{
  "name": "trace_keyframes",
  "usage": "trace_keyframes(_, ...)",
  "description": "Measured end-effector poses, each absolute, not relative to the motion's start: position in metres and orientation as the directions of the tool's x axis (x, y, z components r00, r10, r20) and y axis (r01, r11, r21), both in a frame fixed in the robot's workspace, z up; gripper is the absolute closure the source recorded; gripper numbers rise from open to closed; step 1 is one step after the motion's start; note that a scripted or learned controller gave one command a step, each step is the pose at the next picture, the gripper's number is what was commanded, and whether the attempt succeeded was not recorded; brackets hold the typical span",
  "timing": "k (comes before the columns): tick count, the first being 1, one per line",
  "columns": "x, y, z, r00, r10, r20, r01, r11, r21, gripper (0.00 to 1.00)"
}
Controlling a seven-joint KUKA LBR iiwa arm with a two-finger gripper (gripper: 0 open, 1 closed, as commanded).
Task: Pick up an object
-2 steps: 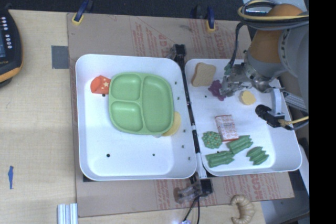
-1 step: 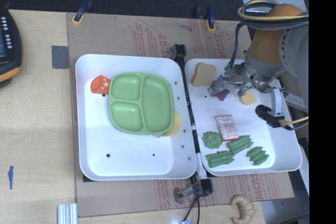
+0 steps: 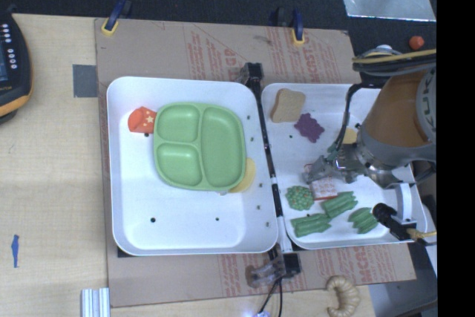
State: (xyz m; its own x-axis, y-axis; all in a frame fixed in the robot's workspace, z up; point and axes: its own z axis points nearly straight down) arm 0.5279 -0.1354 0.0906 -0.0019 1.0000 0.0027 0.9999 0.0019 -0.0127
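The tool (image 3: 324, 169) sits low in the right bin (image 3: 386, 237); whether it is spread or pressed together, I cannot tell. A red-and-white packet (image 3: 324, 190) lies just nearer, beside green broccoli (image 3: 299, 197).

even overhead light, soft shadows, slightly blurry, mild glare on white bins (image 3: 126, 159).

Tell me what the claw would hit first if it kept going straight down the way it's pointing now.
Probably the small red and white packet lying just under the claw in the right bin, with the green broccoli piece beside it. Depth is hard to judge from this slanted view.
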Motion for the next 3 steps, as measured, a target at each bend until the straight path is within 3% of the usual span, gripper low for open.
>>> trace_keyframes(1, 0.622, -0.180, 0.093, -0.006, 1.000, -0.004, 1.000, 0.006, 0.007, 0.00)
trace_keyframes(2, 0.537, -0.146, 0.091, -0.003, 1.000, 0.004, 1.000, 0.003, -0.012, 0.00)
trace_keyframes(3, 0.602, -0.208, 0.093, -0.003, 1.000, -0.004, 1.000, 0.003, 0.004, 0.00)
